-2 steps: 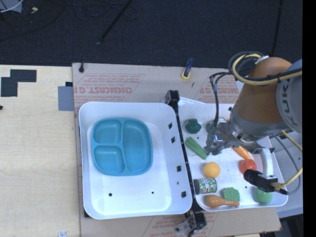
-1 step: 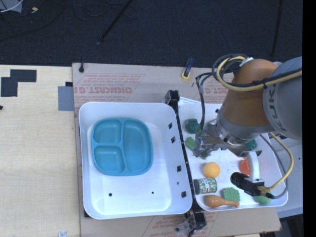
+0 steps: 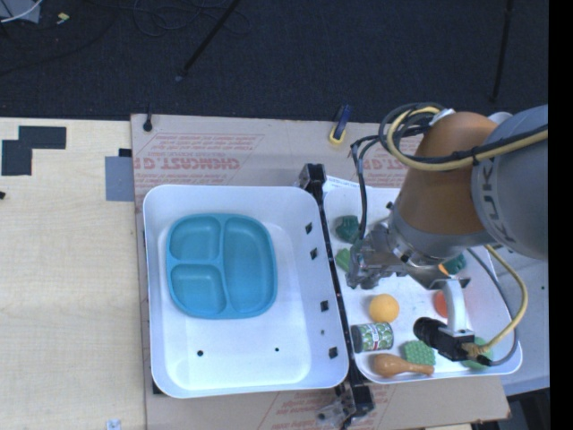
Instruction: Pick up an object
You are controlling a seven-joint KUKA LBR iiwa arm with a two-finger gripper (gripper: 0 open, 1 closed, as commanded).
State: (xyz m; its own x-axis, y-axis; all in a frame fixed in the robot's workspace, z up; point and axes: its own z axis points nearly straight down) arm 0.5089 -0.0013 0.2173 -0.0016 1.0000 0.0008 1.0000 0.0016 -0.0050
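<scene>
Gripper (image 3: pixel 360 274) is low inside the right bin (image 3: pixel 405 322), just up-left of the orange ball (image 3: pixel 384 308). Its tip is masked by its own dark body, so whether it is spread or pressed together cannot be told. Nothing is seen held.

A green piece (image 3: pixel 343 260) up-left of the ball is half hidden by the gripper. A teal-green lump (image 3: pixel 347 228) lies farther up from the ball. A green can (image 3: pixel 372 337) lies on its side just below the ball; its label print is too small to read. A tan drumstick-shaped toy (image 3: pixel 400 365) lies below the can, with a green textured piece (image 3: pixel 419 355) at its right. A red-orange item (image 3: pixel 440 302), right of the ball, is cut off by the arm.

Well left of the ball, the left bin (image 3: pixel 242 352) bears a blue divided plate (image 3: pixel 221 266). The cardboard sheet (image 3: pixel 215 150) carries red lettering, upside down and not reliably legible.
</scene>
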